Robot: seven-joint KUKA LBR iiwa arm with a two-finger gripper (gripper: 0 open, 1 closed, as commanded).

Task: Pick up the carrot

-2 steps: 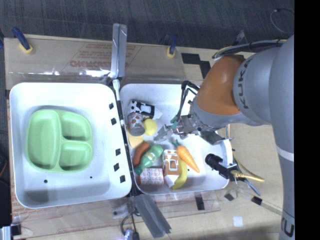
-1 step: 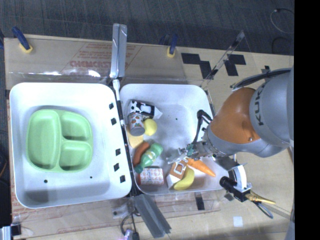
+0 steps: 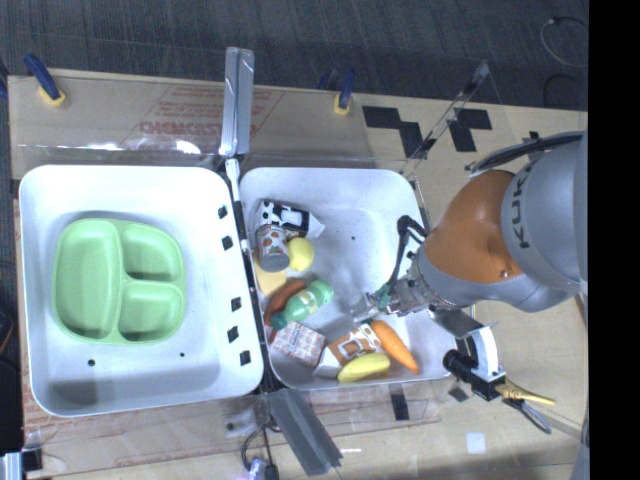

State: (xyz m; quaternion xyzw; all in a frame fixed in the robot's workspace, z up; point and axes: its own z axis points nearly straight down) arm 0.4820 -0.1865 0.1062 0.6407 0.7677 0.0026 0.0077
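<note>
Nearest you, along the front wall of the right-hand shallow white bin, lay a yellow banana-shaped toy, with a small brown-and-white box to its left. The tapered orange carrot, the thing you were after, lay just behind the banana toy, slanting toward the bin's front right corner and touching an orange-and-white snack packet. The two-finger gripper hung just above the carrot's upper end, at the end of the grey arm with its orange band; whether its fingers were spread or closed you could not tell, and nothing showed between them. Further back sat a green bottle beside a red-orange sausage-shaped toy, then a yellow lemon, a small printed can and a black-and-white carton. In the left-hand white bin rested a pale green divided plate.
</note>
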